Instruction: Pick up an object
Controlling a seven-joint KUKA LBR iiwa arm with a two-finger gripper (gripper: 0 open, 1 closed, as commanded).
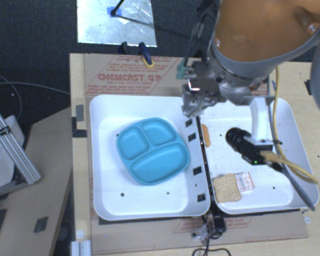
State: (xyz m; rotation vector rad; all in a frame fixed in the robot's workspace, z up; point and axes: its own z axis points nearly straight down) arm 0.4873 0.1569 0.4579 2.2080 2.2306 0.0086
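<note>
A blue divided plate (152, 149) lies flat in the middle of the left bin (104, 196). In the right bin (290, 188) a thin orange item (206, 135) lies along the divider. A tan square piece (226, 189) sits at the front left, with a small white and red card (245, 181) touching its right side. My gripper (193, 106) hangs from the grey and orange arm over the far end of the divider between the bins, just above the orange item. Nothing shows in its grasp.
A black cylindrical part (244, 145) with a yellow cable (290, 167) hangs from the arm over the right bin's middle. Black clips (198, 169) line the divider. A shiny metal sheet (116, 14) lies beyond the bench, and an aluminium frame (10, 148) stands at the left.
</note>
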